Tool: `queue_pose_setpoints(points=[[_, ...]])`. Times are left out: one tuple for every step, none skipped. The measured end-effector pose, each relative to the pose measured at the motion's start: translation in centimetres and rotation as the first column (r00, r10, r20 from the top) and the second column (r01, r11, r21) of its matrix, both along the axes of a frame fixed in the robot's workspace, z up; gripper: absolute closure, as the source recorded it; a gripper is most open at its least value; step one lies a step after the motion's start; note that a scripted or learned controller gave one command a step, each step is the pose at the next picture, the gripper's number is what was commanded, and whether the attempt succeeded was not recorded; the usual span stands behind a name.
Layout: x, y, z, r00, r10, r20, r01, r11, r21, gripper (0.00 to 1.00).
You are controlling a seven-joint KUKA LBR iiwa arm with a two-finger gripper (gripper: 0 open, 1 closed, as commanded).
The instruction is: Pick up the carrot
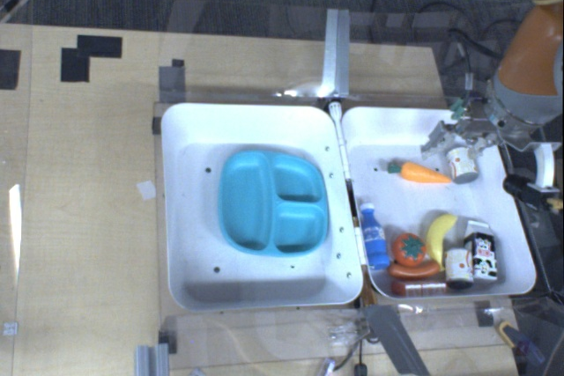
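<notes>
Along the near edge of the right-hand shallow white bin (pixel 522 229) lay a cluster of small items: a blue plastic bottle with a white cap (pixel 374 238), a round red-orange tomato-like toy (pixel 409 249), a dark red sausage-shaped piece (pixel 415 270), a curved yellow banana (pixel 439 233), a small white can (pixel 458 267), and a black-and-white carton (pixel 481 256). The left-hand shallow white bin (pixel 189 189) held a sky-blue plastic divided plate (pixel 271 202). The small orange carrot with a green top (pixel 419 173) lay on its side on the floor of the right bin, toward the far half, with its green end pointing left. The grey two-finger gripper (pixel 453 136) hung above the far right part of that bin, beneath the arm's orange band (pixel 531 53). Its fingers (pixel 438 139) stood slightly apart with nothing between them. The carrot lay just beside and nearer the camera than the fingertips, not touching them. A small white cylindrical cup (pixel 461 164) sat immediately right of the carrot.
</notes>
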State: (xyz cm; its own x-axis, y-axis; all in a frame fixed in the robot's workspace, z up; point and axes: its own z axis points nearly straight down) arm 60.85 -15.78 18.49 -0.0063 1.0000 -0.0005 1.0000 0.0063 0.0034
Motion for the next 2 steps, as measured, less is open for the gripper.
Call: queue_pose_setpoints(points=[[-1.2,1.1,-9.5,0.976,0.218,0.006,-0.218,0.976,-0.004,0.0],[-0.9,1.3,-8.2,0.975,0.22,0.013,-0.22,0.976,-0.004,1.0]])
